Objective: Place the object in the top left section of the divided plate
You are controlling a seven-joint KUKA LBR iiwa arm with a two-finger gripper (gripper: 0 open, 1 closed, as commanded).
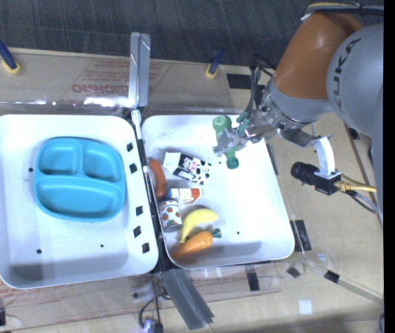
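Observation:
The blue divided plate (79, 179) lies in the left bin (17, 255) with nothing on it; its top left section (58, 156) is bare. My gripper (227, 143) hangs over the upper middle of the right bin (259, 214). Its two green fingertips (221, 123) stand apart, open, and I see nothing held between them. Just left of the gripper and below it lies a black-and-white packet (191, 166).
Along the right bin's left side lie a reddish sausage (157, 176), a small white and orange carton (189, 194), a patterned cup (170, 216), a banana (198, 220) and a carrot (196, 242). A metal divider (139, 68) stands between the bins.

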